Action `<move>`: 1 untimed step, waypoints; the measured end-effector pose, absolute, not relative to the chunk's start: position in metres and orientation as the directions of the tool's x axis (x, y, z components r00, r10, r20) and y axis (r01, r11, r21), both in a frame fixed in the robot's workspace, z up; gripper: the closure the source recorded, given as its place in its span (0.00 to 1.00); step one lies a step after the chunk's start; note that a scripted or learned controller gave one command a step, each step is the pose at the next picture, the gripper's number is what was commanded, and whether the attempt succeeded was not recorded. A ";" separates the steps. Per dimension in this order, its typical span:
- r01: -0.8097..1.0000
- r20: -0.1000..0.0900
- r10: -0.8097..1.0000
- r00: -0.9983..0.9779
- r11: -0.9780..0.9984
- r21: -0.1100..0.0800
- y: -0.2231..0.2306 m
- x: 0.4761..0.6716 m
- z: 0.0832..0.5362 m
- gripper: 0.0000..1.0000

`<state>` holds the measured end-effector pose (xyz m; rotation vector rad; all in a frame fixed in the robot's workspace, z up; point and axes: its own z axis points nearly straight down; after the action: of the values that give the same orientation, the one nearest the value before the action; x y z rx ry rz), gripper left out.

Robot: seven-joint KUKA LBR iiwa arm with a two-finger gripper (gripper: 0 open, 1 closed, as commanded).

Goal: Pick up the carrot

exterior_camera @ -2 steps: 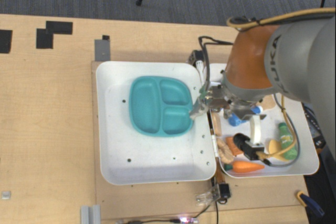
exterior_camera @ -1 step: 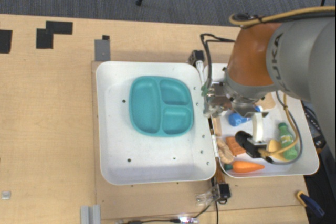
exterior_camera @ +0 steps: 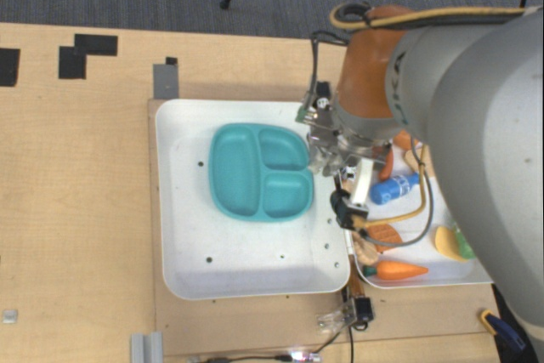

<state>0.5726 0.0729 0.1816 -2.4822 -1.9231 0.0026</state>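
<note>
The carrot (exterior_camera: 401,271) lies in the right bin (exterior_camera: 425,284), at its 7 o'clock corner. It runs along the near rim, with its thick end close to the wall beside the left bin (exterior_camera: 195,255). At its 3 o'clock there is a short stretch of bare floor before my own arm covers the bin. At its 11 o'clock, near it, sits a brown-orange piece (exterior_camera: 382,232). A yellow piece (exterior_camera: 448,241) is at its 2 o'clock and a blue bottle (exterior_camera: 393,189) at its 12. The left bin holds a teal plate (exterior_camera: 259,172) with three wells, and bare white floor lies at the plate's 6 and 9 o'clock. I, the gripper (exterior_camera: 336,157), hang over the divide between the bins, just at the plate's 3 o'clock edge and apart from the carrot. Whether my jaws are open or closed I cannot tell
</note>
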 end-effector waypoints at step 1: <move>1.000 -0.001 1.000 -0.002 0.002 0.005 0.048 0.515 0.291 1.00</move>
<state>0.5152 0.0476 0.2912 -2.2216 -2.2268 -0.0043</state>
